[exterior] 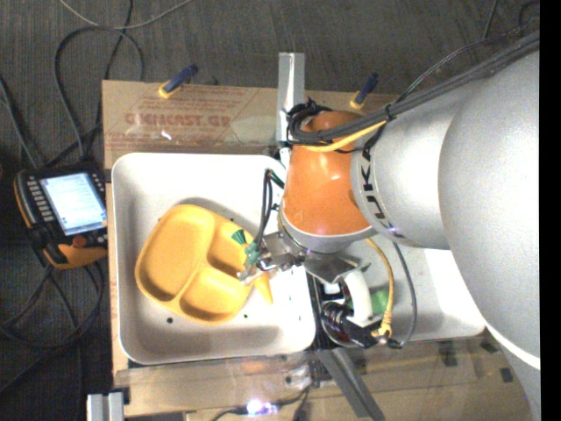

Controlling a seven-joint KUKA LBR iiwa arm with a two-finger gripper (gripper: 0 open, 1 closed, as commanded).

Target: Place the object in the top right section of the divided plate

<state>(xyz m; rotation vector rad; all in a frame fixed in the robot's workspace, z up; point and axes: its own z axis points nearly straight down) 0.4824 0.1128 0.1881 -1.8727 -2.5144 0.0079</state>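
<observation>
We are hovering our jaws (254, 266) over the right rim of the yellow, rounded, three-section plastic plate (188, 266), which is lying in the left shallow white bin (131, 323). Something small and green (238, 235) is showing at the fingertips, with a pale orange sliver (263, 289) just beneath, but we cannot tell whether the jaws are clenched on either or released. We are judging the object to be at the jaws, at the plate's right edge. The top right section is lying just to the left of and slightly above the jaws, so the coming move is looking like a short shift leftward. The orange-banded grey arm (329, 191) is covering the seam between the bins on the bench.
</observation>
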